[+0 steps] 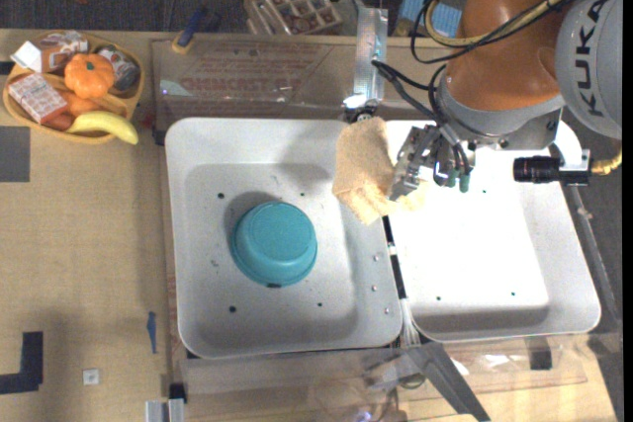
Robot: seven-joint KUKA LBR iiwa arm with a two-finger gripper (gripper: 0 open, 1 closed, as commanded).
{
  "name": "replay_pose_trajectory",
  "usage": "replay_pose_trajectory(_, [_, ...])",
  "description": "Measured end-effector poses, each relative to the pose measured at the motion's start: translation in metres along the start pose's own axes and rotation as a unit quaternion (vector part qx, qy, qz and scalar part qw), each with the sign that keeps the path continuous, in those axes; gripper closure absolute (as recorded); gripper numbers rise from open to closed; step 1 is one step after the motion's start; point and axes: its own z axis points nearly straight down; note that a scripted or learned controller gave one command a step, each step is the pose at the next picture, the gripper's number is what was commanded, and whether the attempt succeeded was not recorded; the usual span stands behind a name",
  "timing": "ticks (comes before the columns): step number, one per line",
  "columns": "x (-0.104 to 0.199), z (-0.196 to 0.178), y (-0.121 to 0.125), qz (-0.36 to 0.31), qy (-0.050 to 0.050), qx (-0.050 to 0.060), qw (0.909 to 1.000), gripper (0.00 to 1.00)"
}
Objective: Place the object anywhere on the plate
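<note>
End effector [407, 181] grips tan cloth [362, 175] between its fingers, over the divide between bins. Teal plate [275, 243] sits in left bin [198, 311].

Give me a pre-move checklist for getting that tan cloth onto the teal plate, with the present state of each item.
1. Tan cloth between the gripper fingers: cannot tell; it hangs at the fingertips.
2. Teal plate in the left bin, top bare: ok.
3. Cloth over the plate: not ok; it hangs at the divider between the left bin and the right bin.
4. Way leftward to the plate open: ok.
5. Cloth off the bin floor: cannot tell.
</note>
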Motion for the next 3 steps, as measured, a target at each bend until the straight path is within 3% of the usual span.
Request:
replay_pose_trajectory(1, [0.005, -0.001, 0.043, -0.164, 0.0, -0.001, 0.9865, 1.0])
replay_pose_trajectory(2, [0.023, 0.005, 0.092, -0.166, 0.0, -0.001, 0.9861, 1.0])
replay_pose_trajectory(3, [0.023, 0.004, 0.092, -0.166, -0.001, -0.001, 0.9861, 0.0])
